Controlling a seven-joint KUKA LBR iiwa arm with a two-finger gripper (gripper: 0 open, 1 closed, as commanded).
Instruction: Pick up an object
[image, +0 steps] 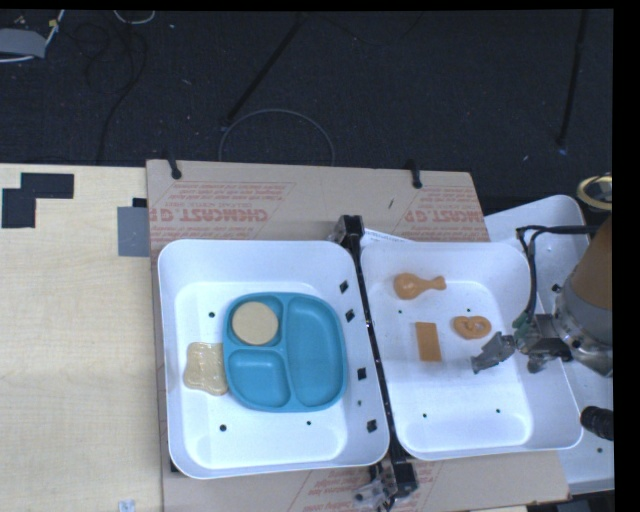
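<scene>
The gripper hangs at the right bin's three o'clock edge, fingers spread, clasping nothing. Toy food lies apart at its ten o'clock: a pretzel, a brown bar, a drumstick.
</scene>
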